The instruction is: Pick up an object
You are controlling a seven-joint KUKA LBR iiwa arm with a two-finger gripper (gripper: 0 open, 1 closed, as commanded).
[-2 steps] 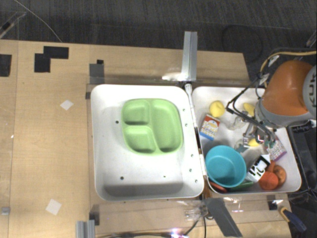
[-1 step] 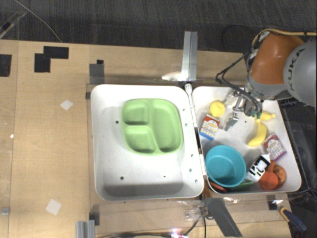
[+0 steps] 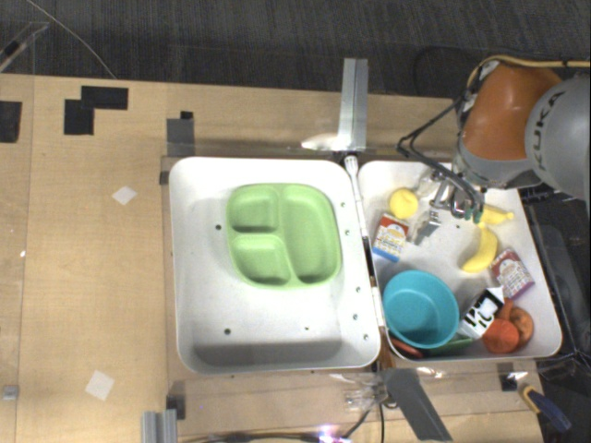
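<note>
Hand point(image 3: 441, 209) hovers low in the right bin point(image 3: 545, 340), at its far half; you cannot tell from this view whether it is released or clenched, and nothing shows as lifted. So your pick looks not yet done: grasp and lift are all left.

Closest to the hand: a small yellow round piece point(image 3: 403, 201) just beside it on the divider side, and a red-and-white carton point(image 3: 390, 236) below that. On its other side lies the banana point(image 3: 483, 247), the likely target, near but apart; its long axis runs roughly front to back of the bin, curved, lower tip toward the blue bowl point(image 3: 420, 308).

Farther from the hand: a maroon packet point(image 3: 512, 273), a black-and-white box point(image 3: 482, 314), an orange fruit point(image 3: 507, 331). Farthest, the left bin point(image 3: 199, 321) with a green tray point(image 3: 281, 233).
</note>
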